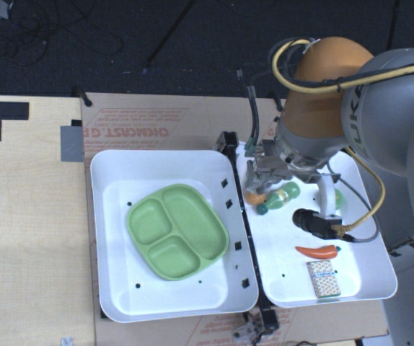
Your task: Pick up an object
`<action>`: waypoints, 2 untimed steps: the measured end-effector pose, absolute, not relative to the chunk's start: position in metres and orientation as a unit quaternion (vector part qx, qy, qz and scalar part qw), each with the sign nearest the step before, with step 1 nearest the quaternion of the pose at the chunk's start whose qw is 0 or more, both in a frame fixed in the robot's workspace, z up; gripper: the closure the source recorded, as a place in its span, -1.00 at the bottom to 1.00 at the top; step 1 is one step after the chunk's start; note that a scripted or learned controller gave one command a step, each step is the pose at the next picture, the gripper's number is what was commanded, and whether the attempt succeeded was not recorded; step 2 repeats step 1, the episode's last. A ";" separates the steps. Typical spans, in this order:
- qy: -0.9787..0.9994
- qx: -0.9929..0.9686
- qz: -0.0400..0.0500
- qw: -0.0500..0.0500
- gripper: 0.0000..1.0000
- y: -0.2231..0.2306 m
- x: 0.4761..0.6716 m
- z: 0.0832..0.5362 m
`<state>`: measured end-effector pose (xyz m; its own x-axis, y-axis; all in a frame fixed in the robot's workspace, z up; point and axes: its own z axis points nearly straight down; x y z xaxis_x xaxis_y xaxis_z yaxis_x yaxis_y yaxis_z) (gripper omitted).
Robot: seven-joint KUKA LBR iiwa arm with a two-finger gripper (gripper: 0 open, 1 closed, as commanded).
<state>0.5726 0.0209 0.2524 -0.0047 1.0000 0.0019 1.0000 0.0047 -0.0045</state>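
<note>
My gripper [260,181] hangs low over the far left part of the right bin [369,283], close to the divider between the bins. Just under it lies a small orange object [254,194], partly hidden by the gripper. A green bottle [280,197] lies on its side right beside the orange object, touching or nearly touching the gripper's tip. A red chili pepper [317,251] rests nearer the front of the same bin. A small patterned box [324,278] lies at the front right.
The left bin [113,280] holds a green divided plate [177,231]. Another green item [338,197] peeks out behind the wrist in the right bin. The arm's bulk covers the back of the right bin.
</note>
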 end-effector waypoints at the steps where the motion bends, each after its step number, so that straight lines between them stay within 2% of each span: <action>1: -0.709 -0.705 0.002 0.003 1.00 0.070 0.554 0.238; 2: -0.709 -0.705 0.002 0.003 1.00 0.070 0.554 0.238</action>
